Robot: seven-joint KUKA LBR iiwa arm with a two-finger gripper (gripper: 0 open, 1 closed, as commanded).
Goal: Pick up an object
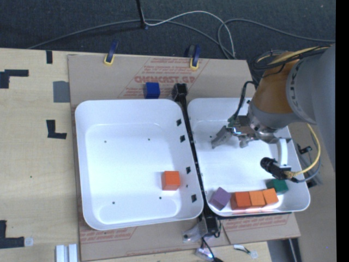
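My gripper hangs over the upper middle of the right bin. Its fingers stand open with nothing between them. Along that bin's front edge lie a purple block, a row of orange blocks and a green block, all well below the gripper. An orange cube sits alone at the lower right of the left bin.
A blue cube rests on the cardboard behind the left bin. A black divider runs between the bins. The grey arm with its orange band covers the right bin's far right corner, and cables loop beside it.
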